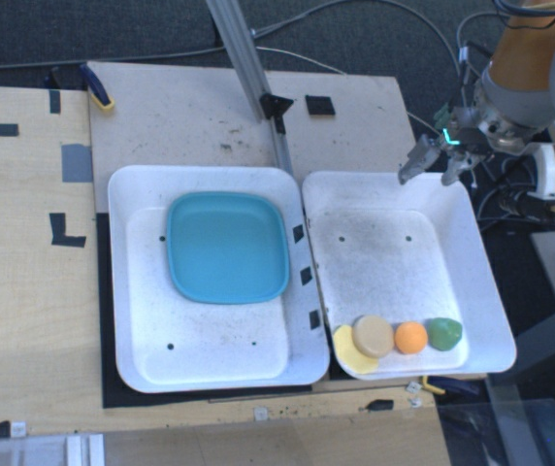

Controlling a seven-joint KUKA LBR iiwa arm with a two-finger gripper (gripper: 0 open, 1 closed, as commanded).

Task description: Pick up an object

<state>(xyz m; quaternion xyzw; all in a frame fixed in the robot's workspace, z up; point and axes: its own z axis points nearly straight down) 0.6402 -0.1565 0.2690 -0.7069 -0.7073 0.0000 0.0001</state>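
Camera view gives me both white bins side by side on the bench. My gripper [435, 168] hangs over the far right corner of the right bin [472, 260], at the rim, with the grey arm [525, 76] and its orange band rising off toward the upper right. The two fingers [411, 166] are spread apart, pointing down, and I see nothing between them.

The things I could pick lie in a row along the near edge of the right bin, well apart from the gripper. From left to right I read a yellow flat piece [347, 354] tucked in the near left corner, a tan round disc [374, 336] resting partly on top of it, an orange ball [410, 338] just beside the disc, and a green rounded object [443, 333] just beside the ball. I cannot tell whether the ball touches its neighbours.

The left bin [142, 260] holds a blue square plate [227, 247] with rounded corners, lying flat toward the far side. A slanted metal post [248, 56] runs down to the gap between the bins.
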